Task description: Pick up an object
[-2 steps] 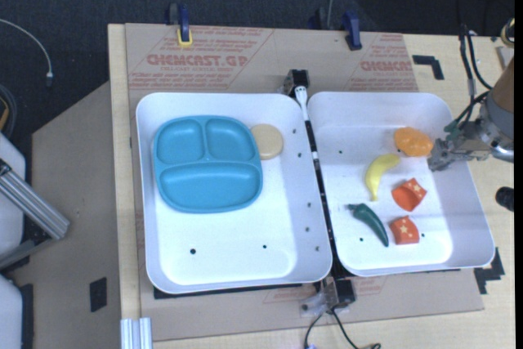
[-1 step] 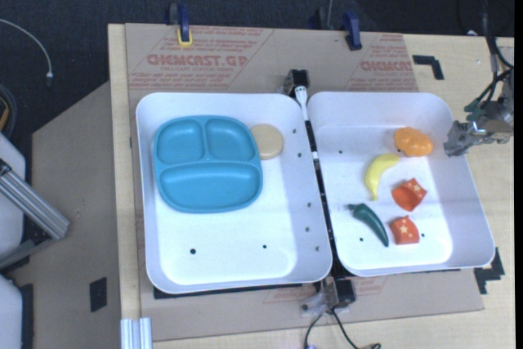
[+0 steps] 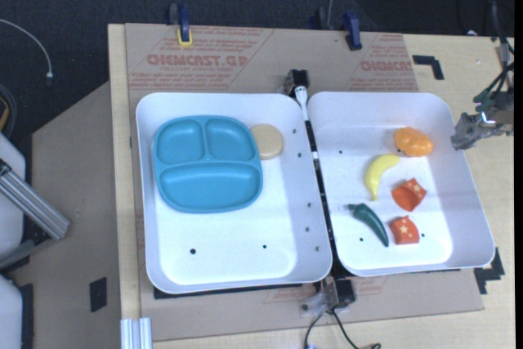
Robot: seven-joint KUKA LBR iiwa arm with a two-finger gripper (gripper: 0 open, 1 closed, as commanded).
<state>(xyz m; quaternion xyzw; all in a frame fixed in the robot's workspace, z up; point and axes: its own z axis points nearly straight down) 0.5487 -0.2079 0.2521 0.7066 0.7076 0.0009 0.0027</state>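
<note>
The right bin (image 3: 433,253) holds an orange fruit (image 3: 413,141), a yellow banana (image 3: 379,171), two red pieces (image 3: 409,194) (image 3: 406,230) and a dark green pepper (image 3: 370,221). In the left bin (image 3: 221,261) lie a blue divided plate (image 3: 209,163) and a beige round cookie (image 3: 267,140) touching the plate's right rim. My gripper (image 3: 474,127) sits at the far right, just outside the right bin's upper right corner, level with the orange fruit and apart from it. Nothing is seen between its fingers.
Both bins rest on a brown board (image 3: 245,53) held by blue clamps (image 3: 183,24) at the back. A black bracket (image 3: 297,82) stands between the bins at their far edge. Cables hang below the front edge.
</note>
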